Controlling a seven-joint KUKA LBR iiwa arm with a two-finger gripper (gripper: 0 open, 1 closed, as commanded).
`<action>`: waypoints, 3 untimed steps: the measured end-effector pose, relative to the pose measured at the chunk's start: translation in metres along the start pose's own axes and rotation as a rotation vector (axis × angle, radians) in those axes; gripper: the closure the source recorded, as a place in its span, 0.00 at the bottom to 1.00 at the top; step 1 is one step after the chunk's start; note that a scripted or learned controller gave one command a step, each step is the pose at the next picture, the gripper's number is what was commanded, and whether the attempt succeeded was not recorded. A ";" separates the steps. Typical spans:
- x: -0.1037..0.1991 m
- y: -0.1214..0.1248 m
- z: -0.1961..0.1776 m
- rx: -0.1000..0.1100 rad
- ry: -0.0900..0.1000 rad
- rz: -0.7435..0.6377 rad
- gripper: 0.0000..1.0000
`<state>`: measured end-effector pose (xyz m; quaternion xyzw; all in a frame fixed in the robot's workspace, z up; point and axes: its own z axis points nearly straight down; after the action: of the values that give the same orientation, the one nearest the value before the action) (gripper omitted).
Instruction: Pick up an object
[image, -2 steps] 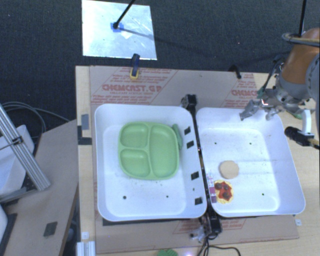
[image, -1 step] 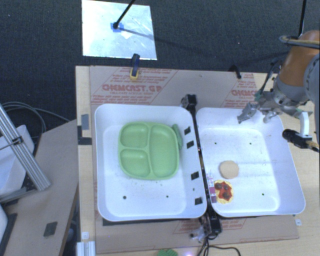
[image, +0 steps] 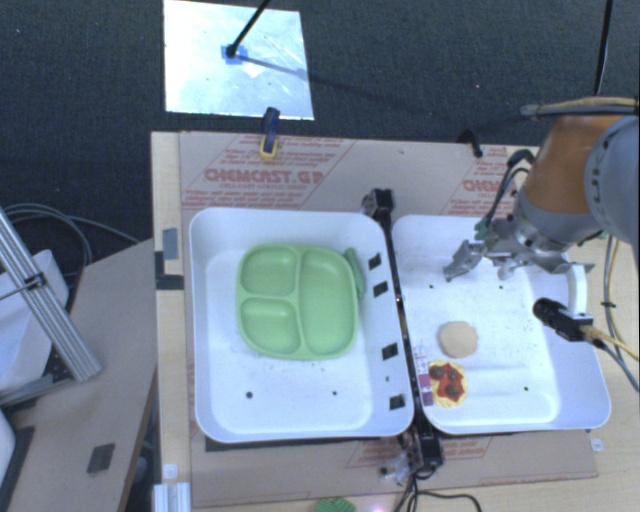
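Note:
In the right bin (image: 570, 400), a round tan bun-like piece (image: 459, 338) lies near the middle. A small flat piece with red and dark spots (image: 447, 382) lies just below it, by the bin's left wall. My gripper (image: 484, 262) hangs over the upper part of the right bin, above and slightly right of the tan piece and apart from it. Nothing shows in its grasp. A green divided plate (image: 298, 301) rests in the left bin (image: 215, 400).
The bins sit side by side on a cardboard-covered bench, with a black-clipped divider (image: 392, 300) between them. A yellow and blue clamp (image: 269, 135) stands at the bench's back edge. The lower right of the right bin is bare floor.

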<state>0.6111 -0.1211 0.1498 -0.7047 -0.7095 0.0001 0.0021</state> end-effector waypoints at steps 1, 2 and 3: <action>0.012 0.033 0.069 -0.003 -0.003 0.001 0.00; 0.011 0.034 0.054 -0.009 -0.004 0.000 1.00; -0.030 0.059 -0.016 -0.013 -0.007 0.007 1.00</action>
<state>0.6709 -0.1510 0.1657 -0.7071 -0.7071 -0.0022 -0.0048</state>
